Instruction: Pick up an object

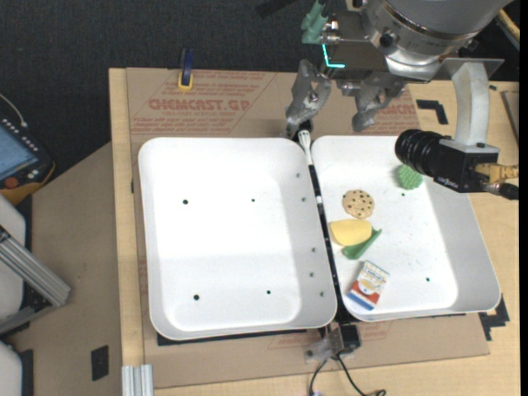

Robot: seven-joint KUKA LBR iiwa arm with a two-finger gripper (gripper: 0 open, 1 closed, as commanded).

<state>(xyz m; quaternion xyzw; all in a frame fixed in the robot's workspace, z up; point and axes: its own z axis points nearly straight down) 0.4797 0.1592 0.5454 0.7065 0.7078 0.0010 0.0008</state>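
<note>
A dark, speckled carpet floor [124, 23] fills the far side of the scene and runs down the left. On it stands a pale wooden worktop [91, 221], its corner pointing left. A brown cardboard sheet [223, 97] with faded red lettering lies flat across the worktop. A small blue and yellow clamp [186, 71] grips the cardboard's far edge. At the left edge sit a blue-lit screen [15, 155] and a ribbed metal rail [33, 262]. The light is even and bright.

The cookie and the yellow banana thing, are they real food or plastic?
Probably toys. The cookie looks like matte plastic or foam: a flat, even disc with neat dark dots. The yellow piece looks like smooth moulded plastic, with one solid colour and a slight sheen. Neither is certain from this view.
</note>
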